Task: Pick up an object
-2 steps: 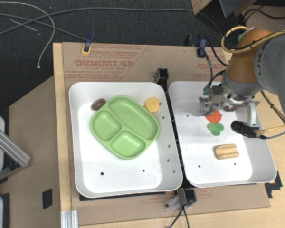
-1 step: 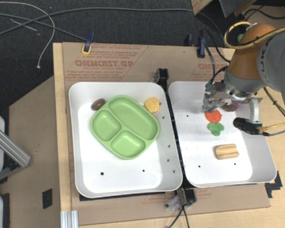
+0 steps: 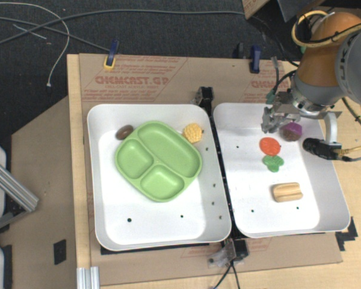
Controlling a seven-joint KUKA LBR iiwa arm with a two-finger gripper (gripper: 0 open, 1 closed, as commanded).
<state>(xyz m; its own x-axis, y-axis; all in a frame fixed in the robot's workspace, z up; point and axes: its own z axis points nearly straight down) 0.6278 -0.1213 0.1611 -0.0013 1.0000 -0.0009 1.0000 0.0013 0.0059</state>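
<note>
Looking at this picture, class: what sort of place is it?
Probably a robot lab bench for grasping trials: a grey arm reaches over two white bins clamped on a board, with toy foods such as a tomato and corn.

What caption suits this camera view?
Gripper poised beside a purple toy in the right bin.

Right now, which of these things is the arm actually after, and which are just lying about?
Likely in play, near the end effector:
purple toy
red toy

Lying about:
green toy
bread roll
green divided plate
corn
brown lump
</note>
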